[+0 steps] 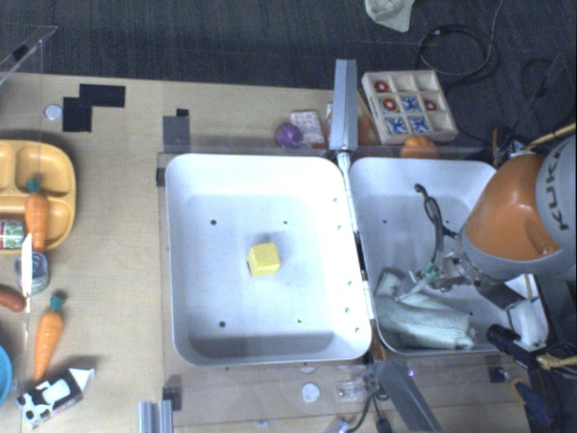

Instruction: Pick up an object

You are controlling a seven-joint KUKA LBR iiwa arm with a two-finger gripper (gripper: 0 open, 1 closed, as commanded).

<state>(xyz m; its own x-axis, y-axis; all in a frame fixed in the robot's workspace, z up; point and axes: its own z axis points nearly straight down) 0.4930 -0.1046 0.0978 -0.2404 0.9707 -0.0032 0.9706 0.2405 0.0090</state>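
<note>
Arm's down low in the right bin (397, 188), going for the grey cloth (424, 318)

Can't tell how the end effector (439, 276) is set. Yellow block (264, 259) sits mid left bin (194, 188). I'd pinch a raised fold, then lift slowly.

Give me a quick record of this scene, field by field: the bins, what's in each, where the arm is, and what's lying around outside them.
left bin: one yellow block near the middle
right bin: grey cloth-like bundle at the near end
arm: over the right bin, orange band showing
gripper: low, just above the bundle; jaws unclear
behind the bins: purple ball, tic-tac-toe board
left of the bench: yellow tray, toy carrot
</note>
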